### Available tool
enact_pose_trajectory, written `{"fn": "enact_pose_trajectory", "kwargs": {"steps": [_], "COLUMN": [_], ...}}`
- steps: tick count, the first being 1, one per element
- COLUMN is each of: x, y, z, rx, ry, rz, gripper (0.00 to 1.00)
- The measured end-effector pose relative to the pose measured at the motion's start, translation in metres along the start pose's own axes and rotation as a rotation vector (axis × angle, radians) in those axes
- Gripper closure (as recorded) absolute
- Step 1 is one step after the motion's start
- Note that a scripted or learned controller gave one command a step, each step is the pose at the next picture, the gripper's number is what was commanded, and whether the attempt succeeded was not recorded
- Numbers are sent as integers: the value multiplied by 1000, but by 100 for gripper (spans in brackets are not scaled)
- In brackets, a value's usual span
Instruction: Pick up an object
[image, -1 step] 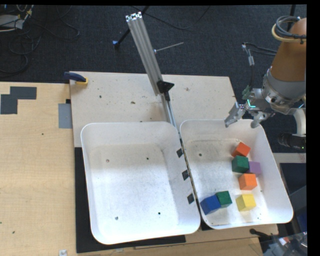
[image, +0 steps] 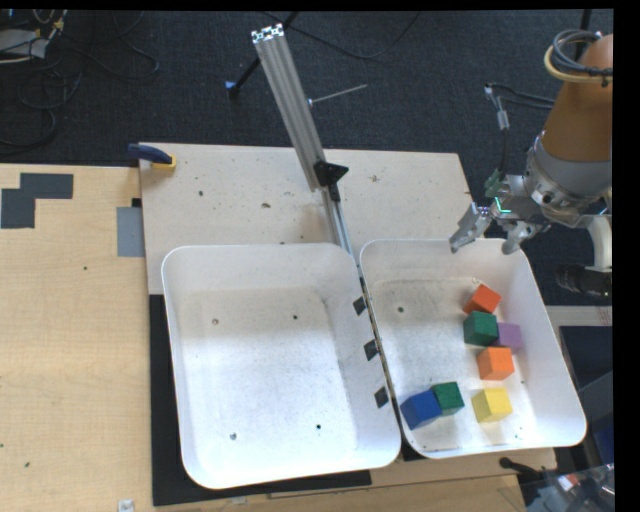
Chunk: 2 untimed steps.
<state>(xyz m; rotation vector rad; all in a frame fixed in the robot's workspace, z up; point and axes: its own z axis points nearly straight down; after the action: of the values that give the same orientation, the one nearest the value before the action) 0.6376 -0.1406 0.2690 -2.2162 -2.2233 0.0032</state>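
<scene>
Several small cubes lie in the right bin (image: 420, 320). Along its right side sit a red-orange cube (image: 484, 298), a dark green cube (image: 481, 327), a purple cube (image: 511, 335) and an orange cube (image: 495, 362). A yellow cube (image: 491, 404), a green cube (image: 449, 397) and a blue cube (image: 421, 408) rest near the front rim. My gripper (image: 491, 236) hangs above the bin's far right corner, open, with nothing between its fingers. It is behind the red-orange cube and apart from it.
The left bin (image: 260, 370) adjoins the right one, with black clips (image: 371, 349) along the shared rim. A slanted aluminium bar (image: 295, 110) rises behind the bins. A blue clamp (image: 150, 154) lies at the board's far left corner.
</scene>
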Motion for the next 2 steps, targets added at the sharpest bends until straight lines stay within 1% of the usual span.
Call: {"fn": "enact_pose_trajectory", "kwargs": {"steps": [1,2], "x": [6,2], "y": [-7,0], "z": [61,113], "rx": [6,5], "ry": [1,1], "rz": [2,4], "gripper": [0,0]}}
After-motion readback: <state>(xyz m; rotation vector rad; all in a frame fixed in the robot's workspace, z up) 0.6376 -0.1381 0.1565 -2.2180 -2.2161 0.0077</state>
